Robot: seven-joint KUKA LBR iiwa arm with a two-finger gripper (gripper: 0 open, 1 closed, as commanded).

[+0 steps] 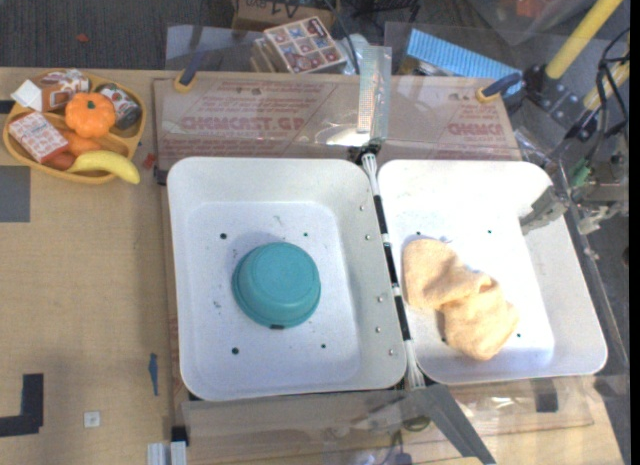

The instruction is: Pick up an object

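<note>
In the left bin (190,193) we see a teal bowl (278,284) upside down near the middle. In the right bin (570,343) a crumpled tan cloth (460,299) lies by the divider, toward the front. At the right bin's far right edge sits the gripper (560,201), apart from both objects; we cannot tell how it is set. A fruit basket (72,128) rests at far left.
</note>
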